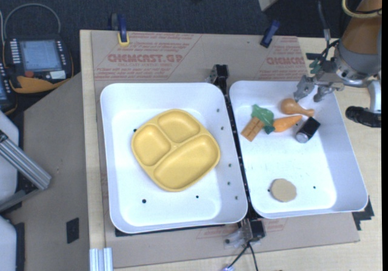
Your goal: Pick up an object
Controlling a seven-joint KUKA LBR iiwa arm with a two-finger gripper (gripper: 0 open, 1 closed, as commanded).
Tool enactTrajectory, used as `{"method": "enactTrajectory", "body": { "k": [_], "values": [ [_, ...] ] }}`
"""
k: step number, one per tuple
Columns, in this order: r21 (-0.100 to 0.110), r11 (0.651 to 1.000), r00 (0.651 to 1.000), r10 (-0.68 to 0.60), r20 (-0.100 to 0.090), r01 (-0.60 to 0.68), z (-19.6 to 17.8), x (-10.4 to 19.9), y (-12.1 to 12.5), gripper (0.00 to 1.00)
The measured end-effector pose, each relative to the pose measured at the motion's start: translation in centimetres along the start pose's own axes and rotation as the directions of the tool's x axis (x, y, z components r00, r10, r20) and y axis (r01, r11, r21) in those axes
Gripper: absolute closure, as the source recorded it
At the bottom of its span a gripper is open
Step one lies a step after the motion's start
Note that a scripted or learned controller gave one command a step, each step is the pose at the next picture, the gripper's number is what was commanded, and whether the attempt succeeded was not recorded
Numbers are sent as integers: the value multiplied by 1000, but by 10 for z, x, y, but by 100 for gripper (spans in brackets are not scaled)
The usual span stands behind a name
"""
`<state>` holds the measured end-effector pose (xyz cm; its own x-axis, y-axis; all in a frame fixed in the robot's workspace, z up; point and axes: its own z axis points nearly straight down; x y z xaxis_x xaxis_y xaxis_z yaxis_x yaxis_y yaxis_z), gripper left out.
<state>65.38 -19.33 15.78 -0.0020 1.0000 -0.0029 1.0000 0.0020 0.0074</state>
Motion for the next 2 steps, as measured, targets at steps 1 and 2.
{"method": "enactTrajectory", "body": {
  "k": [1,2],
  "values": [
    [0,1000,1000,1,0,-1,-45,-4,3,100],
    [1,1000,1000,1,0,-1,-97,-5,4,100]
  ]
}}
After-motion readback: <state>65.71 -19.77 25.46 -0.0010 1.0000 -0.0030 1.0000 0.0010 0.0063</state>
